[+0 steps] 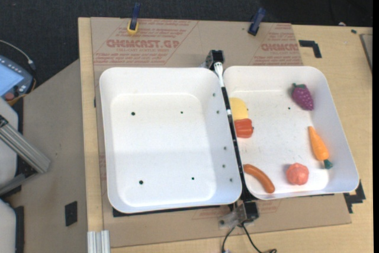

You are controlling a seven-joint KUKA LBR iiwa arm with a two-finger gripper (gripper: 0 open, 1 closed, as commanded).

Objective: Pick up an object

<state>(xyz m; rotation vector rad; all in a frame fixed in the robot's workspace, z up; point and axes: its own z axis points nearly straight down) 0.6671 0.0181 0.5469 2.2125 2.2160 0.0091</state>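
Sausage (pixel 259 178): nearest piece, lying aslant at the near left of the right bin (pixel 278 83). It looks like light, stiff toy plastic, smooth and likely slippery; best pinched across its narrow middle.
Tomato (pixel 298 173): just right of the sausage, near the bin's near rim. Round, so it may roll out of a pinch; take it across its widest part.
Carrot (pixel 318 146): along the right wall, long axis running near to far. Close the fingers across the thick orange body, not the taper.
Red pepper (pixel 243 128): tight against the left wall, touching the yellow piece (pixel 238 108) just beyond it. Little room for a finger on the wall side.
Grapes (pixel 302 96): far right corner, apart from the rest; the bumpy skin should give a better hold.
Open room: the middle of the right bin is bare, so the sausage, tomato and grapes have free space around them.
Left bin (pixel 157 77): on the surface (pixel 89 127), rim to rim with the right bin.
Gripper: I cannot tell its state from this view.
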